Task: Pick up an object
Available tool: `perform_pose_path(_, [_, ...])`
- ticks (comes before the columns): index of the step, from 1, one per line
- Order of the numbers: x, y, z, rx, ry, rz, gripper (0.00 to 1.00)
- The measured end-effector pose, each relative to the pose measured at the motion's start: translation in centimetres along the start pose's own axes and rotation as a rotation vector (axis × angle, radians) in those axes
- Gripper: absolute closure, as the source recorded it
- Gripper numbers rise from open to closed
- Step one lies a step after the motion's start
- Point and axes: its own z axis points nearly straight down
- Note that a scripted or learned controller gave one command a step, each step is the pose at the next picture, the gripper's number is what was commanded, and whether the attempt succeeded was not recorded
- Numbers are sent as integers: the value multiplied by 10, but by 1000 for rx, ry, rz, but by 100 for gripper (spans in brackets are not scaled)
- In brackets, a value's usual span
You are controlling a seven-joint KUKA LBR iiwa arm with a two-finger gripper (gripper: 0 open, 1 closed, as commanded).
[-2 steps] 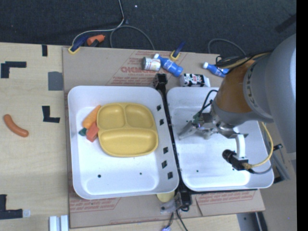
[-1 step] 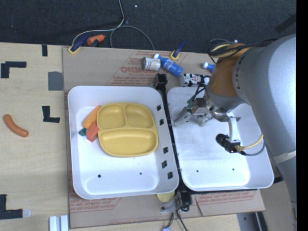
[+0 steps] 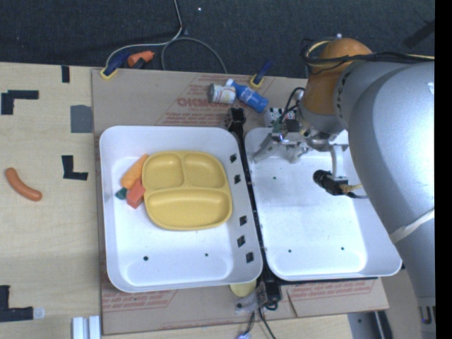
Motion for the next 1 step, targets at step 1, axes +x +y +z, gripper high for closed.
perform_pose_path(1, [0,-2,-10,2,-2,1,100])
